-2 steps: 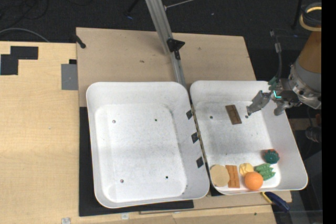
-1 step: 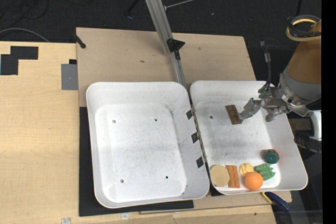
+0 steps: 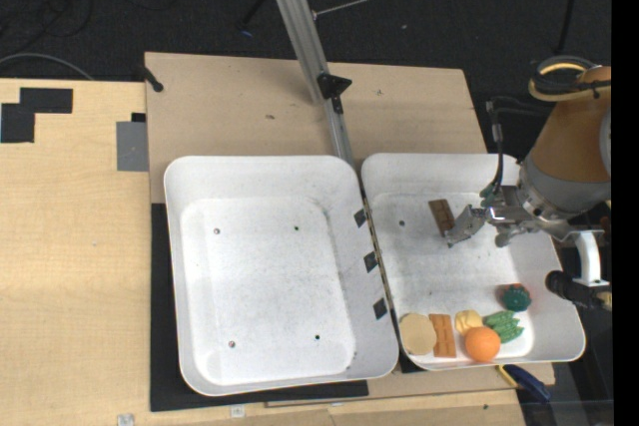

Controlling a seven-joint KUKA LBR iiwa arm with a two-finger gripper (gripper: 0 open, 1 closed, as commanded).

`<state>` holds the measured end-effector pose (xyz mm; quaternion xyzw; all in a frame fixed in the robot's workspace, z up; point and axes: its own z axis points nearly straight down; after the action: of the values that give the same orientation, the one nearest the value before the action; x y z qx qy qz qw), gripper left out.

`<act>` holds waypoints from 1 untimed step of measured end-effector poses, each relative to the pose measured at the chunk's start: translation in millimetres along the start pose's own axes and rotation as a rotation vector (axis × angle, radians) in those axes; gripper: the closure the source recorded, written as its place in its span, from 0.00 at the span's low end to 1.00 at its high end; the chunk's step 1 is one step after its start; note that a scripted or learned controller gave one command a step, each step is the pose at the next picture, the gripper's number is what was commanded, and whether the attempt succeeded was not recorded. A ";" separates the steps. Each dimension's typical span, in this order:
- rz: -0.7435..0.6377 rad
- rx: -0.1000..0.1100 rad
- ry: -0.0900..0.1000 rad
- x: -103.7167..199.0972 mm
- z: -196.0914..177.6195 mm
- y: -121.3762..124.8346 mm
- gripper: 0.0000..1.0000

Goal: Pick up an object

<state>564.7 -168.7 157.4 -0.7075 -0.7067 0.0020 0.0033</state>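
The left bin (image 3: 265, 274) is a shallow white tray with rounded corners and a speckled floor. In the right bin (image 3: 419, 185), a small flat brown block (image 3: 440, 215) lies mid-floor, and just to its right the gripper (image 3: 465, 229) hangs with its fingers spread a little and nothing between them. Along the near edge sit a pale round slice (image 3: 418, 333), a tan slab (image 3: 443, 335), a yellow lump (image 3: 467, 320), a smooth orange ball (image 3: 482, 344), a knobbly green piece (image 3: 504, 325) and a dark teal ball (image 3: 515, 297). This looks like the approach step: next, centre over the block, descend and close.
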 end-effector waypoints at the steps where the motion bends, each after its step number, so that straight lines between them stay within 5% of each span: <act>1: 0.000 0.001 0.001 -5.2 56.6 -9.3 0.00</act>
<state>555.0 -173.8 100.9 -0.7074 -0.7068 0.0022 0.0040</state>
